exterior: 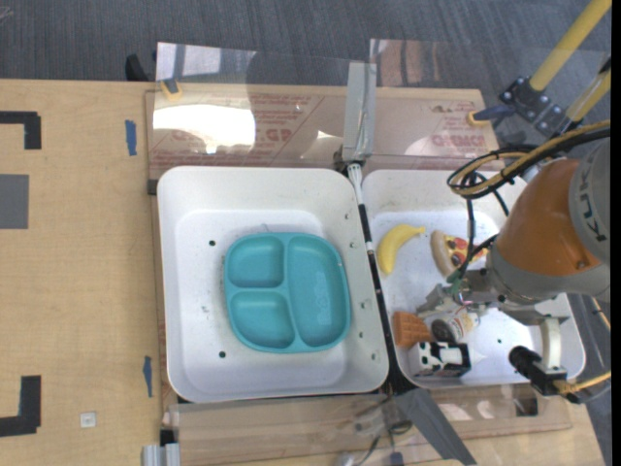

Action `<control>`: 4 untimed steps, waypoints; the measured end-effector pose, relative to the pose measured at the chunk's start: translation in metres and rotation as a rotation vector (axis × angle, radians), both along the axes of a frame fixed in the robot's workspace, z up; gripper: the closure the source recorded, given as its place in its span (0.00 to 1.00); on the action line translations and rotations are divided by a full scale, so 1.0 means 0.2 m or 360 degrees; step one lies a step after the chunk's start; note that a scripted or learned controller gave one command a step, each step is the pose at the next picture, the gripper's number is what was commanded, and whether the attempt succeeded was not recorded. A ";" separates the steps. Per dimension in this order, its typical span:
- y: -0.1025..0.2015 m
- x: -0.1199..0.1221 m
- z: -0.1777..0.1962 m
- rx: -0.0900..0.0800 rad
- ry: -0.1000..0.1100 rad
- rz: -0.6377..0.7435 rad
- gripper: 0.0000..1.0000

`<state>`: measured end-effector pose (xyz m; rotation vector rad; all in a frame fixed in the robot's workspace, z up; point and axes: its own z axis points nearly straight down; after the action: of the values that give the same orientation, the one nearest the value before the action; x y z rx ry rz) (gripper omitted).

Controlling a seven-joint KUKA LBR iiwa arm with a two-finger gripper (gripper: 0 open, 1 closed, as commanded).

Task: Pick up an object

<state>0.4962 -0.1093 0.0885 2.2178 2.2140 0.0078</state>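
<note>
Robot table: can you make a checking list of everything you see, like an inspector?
Surface: wooden bench bearing left bin and right bin.
Job's things: banana, orange carrot-like toy, black-and-white toy and a round striped toy, all in the right bin.
Clutter: teal divided plate in the left bin.
Pincer: pincer low over the right bin, near the toys; fingers too hidden to judge.
Cables: black and yellow cables looping by the arm.
Surroundings: grey carpet, blue tape marks.
</note>
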 end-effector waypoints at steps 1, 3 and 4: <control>0.00 0.01 0.06 -0.0003 -0.0011 -0.0001 1.00; -0.01 -0.07 0.00 0.0003 -0.0001 0.0005 0.00; -0.02 -0.04 0.07 -0.0008 -0.0034 0.0003 1.00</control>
<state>0.4889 -0.1133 0.1016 2.2022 2.2030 0.0255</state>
